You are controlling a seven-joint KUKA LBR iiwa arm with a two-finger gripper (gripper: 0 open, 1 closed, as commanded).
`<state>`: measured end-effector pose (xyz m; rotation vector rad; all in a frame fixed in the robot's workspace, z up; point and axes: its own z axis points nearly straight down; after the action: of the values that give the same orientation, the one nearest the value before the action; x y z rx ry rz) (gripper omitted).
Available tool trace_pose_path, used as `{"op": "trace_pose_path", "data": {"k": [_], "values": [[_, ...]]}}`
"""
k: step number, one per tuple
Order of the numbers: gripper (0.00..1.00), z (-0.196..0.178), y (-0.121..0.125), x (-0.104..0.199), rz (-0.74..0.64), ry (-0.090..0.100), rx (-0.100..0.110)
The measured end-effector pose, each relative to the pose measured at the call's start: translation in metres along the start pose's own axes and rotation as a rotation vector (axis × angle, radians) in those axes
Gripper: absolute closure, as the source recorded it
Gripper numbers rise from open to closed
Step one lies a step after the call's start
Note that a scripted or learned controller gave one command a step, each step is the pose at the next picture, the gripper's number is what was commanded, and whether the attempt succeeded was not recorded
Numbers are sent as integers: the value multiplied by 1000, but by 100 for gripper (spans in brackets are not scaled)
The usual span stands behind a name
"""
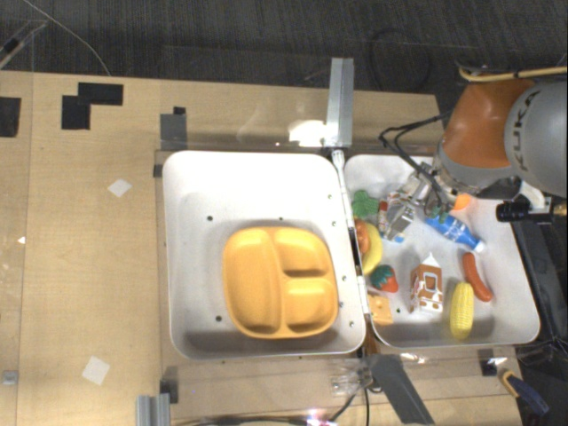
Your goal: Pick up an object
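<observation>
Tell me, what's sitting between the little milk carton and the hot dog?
The yellow corn cob lies between the milk carton and the hot dog, a bit nearer the camera, in the camera view.

We see a pale wooden table under even light, with black tape patches near its far left edge (blocky, angular shapes). Beyond it lies dark grey carpet. A metal post rises at the table's back edge.
</observation>
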<state>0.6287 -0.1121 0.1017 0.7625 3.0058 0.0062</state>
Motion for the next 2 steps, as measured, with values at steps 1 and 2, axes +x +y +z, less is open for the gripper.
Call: {"op": "trace_pose_path", "data": {"k": [1,2], "values": [[0,2,16,-30,189,39,14],[0,2,30,-25,371,29,21]]}}
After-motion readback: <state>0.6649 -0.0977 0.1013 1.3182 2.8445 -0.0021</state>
